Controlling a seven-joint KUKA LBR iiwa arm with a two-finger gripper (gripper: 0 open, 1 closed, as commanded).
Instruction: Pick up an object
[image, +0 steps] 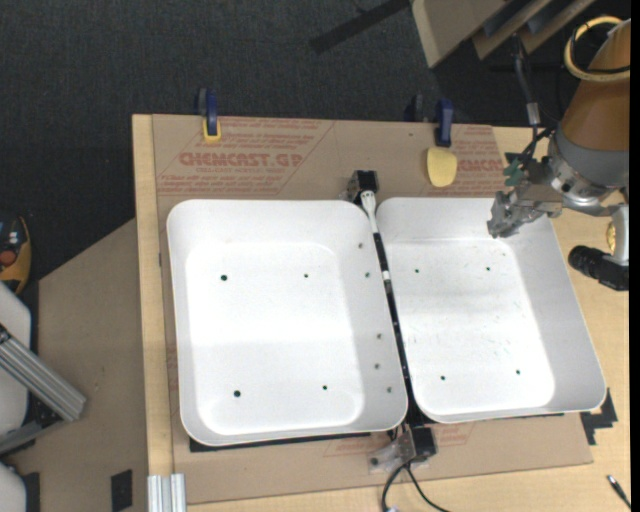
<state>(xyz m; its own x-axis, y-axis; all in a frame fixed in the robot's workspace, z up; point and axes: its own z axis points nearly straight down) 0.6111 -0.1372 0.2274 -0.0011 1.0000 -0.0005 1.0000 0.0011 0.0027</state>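
A: Yellow piece (441, 166), where?
B: On the brown board (300, 150), past the far rim of the right bin (572, 330). It is outside both bins, just below a blue clamp (444, 120).

A: Axis?
B: Long axis runs roughly toward and away from the camera, nearly square to the bin's far rim. The piece is only a little longer than wide. The far end, toward the clamp, looks narrower and the near end rounder. Too small to tell more.

A: Gripper?
B: The gripper (508, 218) hangs over the right bin's far right corner, at the rim. It is right of the piece and well apart from it. Open or closed, cannot tell; it reads as a dark cluster. Nothing visibly held. The arm (598, 110) enters from the right, orange band up.

A: Edges, room?
B: The piece sits in a narrow strip between the bin rim and the clamp. The left bin (180, 300) lies alongside, with a black strip (385, 290) running between the two. The bin floors show white with a few dark dots. A second clamp (209, 112) sits at the board's far left edge.
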